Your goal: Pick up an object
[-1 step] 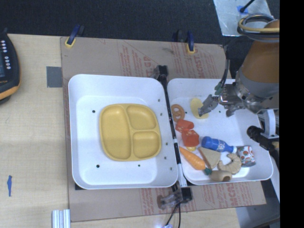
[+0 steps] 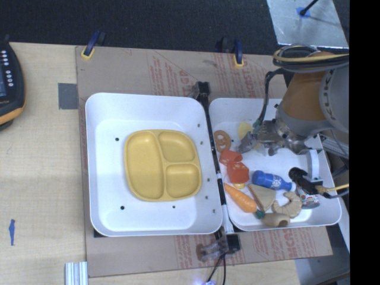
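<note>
End effector point(image 2: 254, 136) hangs low in right bin point(image 2: 330, 217) (finger spread unreadable) beside yellow toy point(image 2: 244, 127)

Bins point(image 2: 98, 159): smooth white plastic, slight sheen. Divided tray point(image 2: 162, 164): yellow plastic, matt. Carrot point(image 2: 240, 198) and blue bottle point(image 2: 271, 180): glossy plastic look. Pretzel point(image 2: 222, 140): brown, dull. Board point(image 2: 148, 70) under the bins: matt brown cardboard, printed red. Bench point(image 2: 35, 177): pale wood-grain, smooth.
</note>
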Robot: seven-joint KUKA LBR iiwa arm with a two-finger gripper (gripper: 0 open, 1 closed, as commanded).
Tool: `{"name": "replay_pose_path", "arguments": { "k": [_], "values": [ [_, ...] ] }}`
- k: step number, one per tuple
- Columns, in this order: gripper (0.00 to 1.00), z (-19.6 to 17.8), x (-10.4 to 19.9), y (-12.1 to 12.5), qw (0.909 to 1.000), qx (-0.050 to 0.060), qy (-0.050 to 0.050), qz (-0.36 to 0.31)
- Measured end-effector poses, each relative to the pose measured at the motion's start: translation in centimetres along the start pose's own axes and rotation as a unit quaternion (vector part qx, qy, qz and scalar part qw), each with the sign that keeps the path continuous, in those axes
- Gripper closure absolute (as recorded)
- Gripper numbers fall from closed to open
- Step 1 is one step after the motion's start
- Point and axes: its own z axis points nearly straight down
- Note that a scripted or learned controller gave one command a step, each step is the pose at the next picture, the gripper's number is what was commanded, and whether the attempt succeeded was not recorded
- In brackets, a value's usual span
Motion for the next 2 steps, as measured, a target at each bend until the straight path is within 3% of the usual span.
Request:
{"name": "replay_pose_path", "arguments": {
  "k": [1, 2],
  "values": [
    [0.00, 1.4, 2.2, 6.6, 1.0000, -0.007, 0.000, -0.002],
    [0.00, 1.3, 0.8, 7.4, 1.0000, -0.007, -0.001, 0.001]
  ]
}}
